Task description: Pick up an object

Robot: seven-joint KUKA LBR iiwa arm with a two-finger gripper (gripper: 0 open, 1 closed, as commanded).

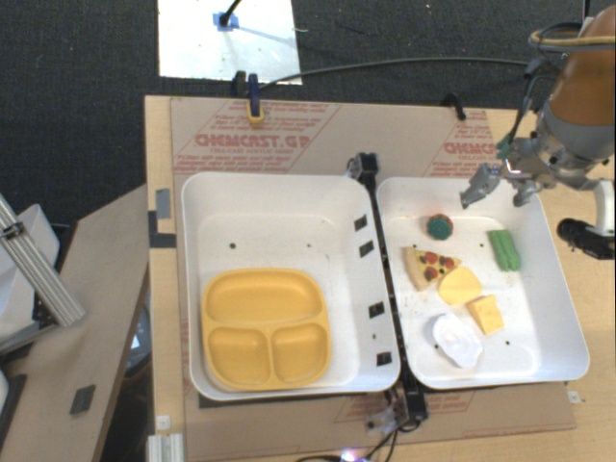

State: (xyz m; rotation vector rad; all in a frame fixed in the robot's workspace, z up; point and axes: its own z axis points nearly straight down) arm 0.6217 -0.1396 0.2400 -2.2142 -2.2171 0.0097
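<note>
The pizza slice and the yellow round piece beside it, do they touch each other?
Touching. In the camera view, the pizza slice and the yellow round piece meet edge to edge in the right bin, with no white floor visible between them.

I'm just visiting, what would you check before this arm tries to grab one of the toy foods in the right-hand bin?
1. Gripper carries nothing: ok, nothing between its fingers.
2. Fingers spread enough to grasp: ok, apart.
3. Gripper above a target: not ok, it hangs over the right bin's far edge.
4. Nearest item, green ball, stands free: ok.
5. Pizza slice free of the yellow round piece: not ok, touching.
6. Green block stands alone: ok.
</note>
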